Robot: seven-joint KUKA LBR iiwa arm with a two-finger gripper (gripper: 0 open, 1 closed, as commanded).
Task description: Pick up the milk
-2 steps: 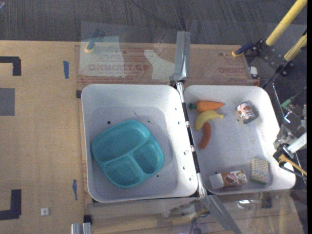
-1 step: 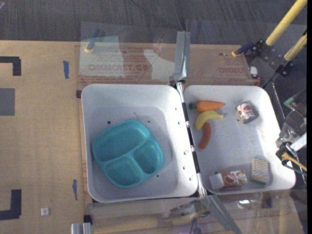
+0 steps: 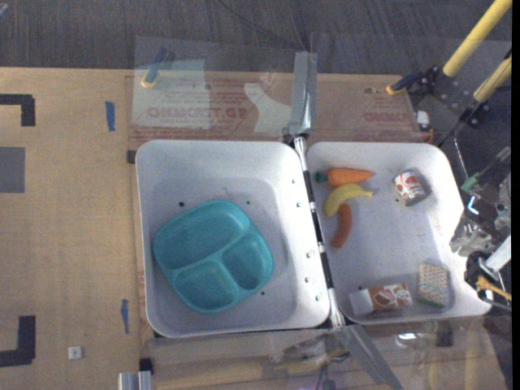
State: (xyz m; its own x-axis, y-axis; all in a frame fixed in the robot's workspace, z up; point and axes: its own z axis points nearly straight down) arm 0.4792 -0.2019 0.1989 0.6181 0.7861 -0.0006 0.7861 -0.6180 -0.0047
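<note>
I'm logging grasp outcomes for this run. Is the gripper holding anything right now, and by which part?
Nothing is held. The gripper sits at the right bin's edge, apart from the white-and-red milk carton lying on the bin floor.

The scene is viewed from one fixed camera above the bench (image 3: 65,218), angled down, with both white bins (image 3: 154,169) framed whole.

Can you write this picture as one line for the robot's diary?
task: pick up milk | milk carton: lying flat, right bin, near front edge | end effector: at right rim, apart from carton | status: not grasped

Teal tray (image 3: 213,255) left bin (image 3: 154,177); carrot (image 3: 350,175), banana (image 3: 346,197) right.
</note>
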